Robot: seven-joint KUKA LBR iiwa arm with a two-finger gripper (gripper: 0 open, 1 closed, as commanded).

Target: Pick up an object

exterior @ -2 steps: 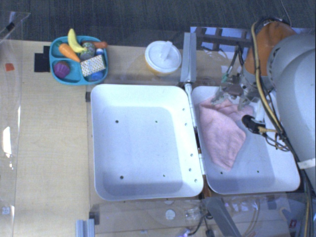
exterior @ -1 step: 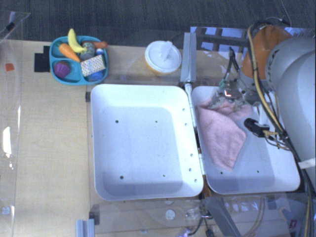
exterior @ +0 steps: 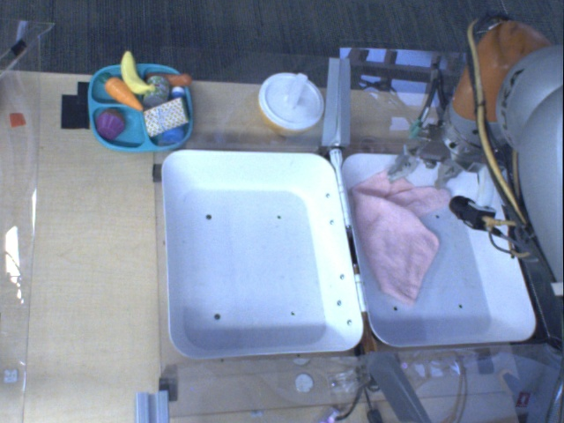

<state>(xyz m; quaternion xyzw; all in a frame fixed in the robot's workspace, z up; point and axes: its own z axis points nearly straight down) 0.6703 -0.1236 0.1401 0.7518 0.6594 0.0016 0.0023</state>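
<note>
A crumpled pink cloth (exterior: 401, 236) lies in the right bin (exterior: 493, 320), long axis running top-left to bottom-right. The gripper (exterior: 423, 167) hovers at its upper edge, jaws apart.

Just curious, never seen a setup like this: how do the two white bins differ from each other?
The left bin looks wider and squarer; the right bin looks narrower. The right bin holds a crumpled pink cloth, while the left bin's floor shows just small dark dots. The pincer hangs over the right bin's far edge, away from the left bin. Both are shallow, white and sit side by side.
</note>
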